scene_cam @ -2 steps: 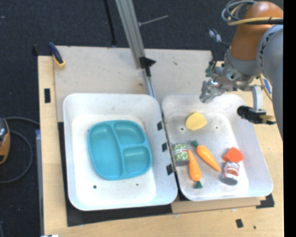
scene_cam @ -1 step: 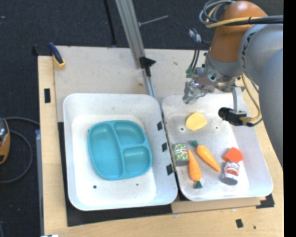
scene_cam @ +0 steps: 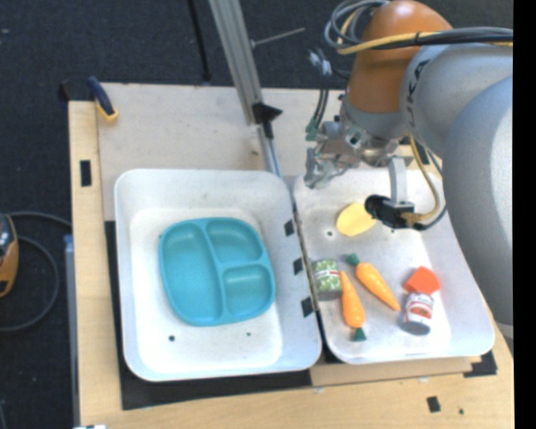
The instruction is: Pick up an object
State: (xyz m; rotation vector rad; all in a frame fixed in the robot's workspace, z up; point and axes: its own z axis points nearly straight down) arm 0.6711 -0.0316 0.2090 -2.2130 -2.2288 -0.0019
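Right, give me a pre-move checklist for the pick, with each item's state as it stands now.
1. Targets in the right bin: lemon, two carrots, bottle, green packet. Ok.
2. Claw over the right bin's far left corner, beyond the lemon. Ok.
3. Nothing seen between the claw's fingers. Ok.
4. Claw open or shut: cannot tell.
5. Lemon has room around it: a black part of the arm sits against its right side. Not ok.
6. Carrots apart from neighbours: they lie close together, one beside the packet. Not ok.
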